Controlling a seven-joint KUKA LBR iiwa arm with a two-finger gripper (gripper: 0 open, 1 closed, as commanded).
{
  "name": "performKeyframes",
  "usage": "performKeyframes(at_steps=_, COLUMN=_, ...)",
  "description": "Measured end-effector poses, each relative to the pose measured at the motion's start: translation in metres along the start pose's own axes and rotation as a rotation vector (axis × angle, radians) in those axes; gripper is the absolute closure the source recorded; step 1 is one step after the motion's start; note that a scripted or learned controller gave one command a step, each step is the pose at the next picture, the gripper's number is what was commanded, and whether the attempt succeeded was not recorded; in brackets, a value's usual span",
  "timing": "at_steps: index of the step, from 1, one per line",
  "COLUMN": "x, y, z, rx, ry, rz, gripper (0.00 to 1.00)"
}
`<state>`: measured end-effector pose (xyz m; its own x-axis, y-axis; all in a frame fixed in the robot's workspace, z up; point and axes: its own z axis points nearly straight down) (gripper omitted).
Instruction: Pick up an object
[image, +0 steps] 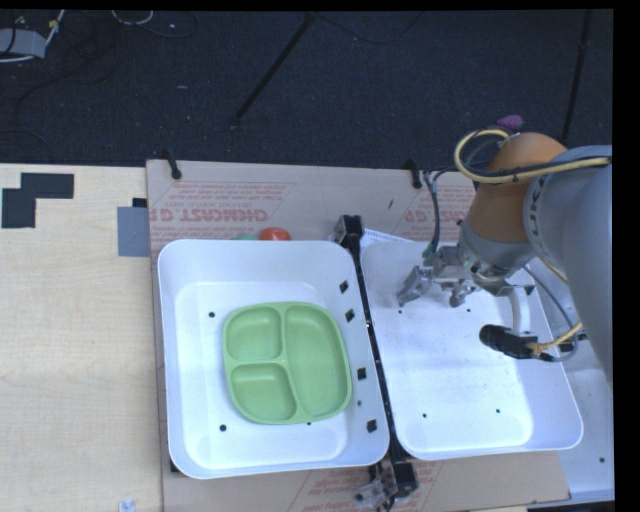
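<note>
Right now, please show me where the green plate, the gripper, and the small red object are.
green plate (287, 361): camera view, central divider.
gripper (409, 292): camera view, between fingertips.
small red object (274, 235): camera view, visible top.

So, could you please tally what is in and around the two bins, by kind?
White bins: 2, left and right
Green divided tray: 1, in the left bin
Small red-orange item: 1, behind the left bin's back rim
Total: 4
</note>
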<state>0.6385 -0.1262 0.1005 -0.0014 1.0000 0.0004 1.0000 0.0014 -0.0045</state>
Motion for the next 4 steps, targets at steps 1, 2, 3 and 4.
performKeyframes(at_steps=1, x=-0.001, y=0.000, z=-0.012, rx=-0.001, ry=0.000, rz=0.002, gripper=1.00)
performKeyframes(at_steps=2, x=-0.009, y=0.002, z=-0.072, rx=-0.007, ry=-0.001, rz=0.005, gripper=1.00)
performKeyframes(at_steps=3, x=-0.011, y=-0.008, z=-0.127, rx=-0.007, ry=-0.001, rz=0.008, gripper=1.00)
performKeyframes(at_steps=4, x=-0.012, y=-0.008, z=-0.142, rx=-0.004, ry=0.000, rz=0.007, gripper=1.00)
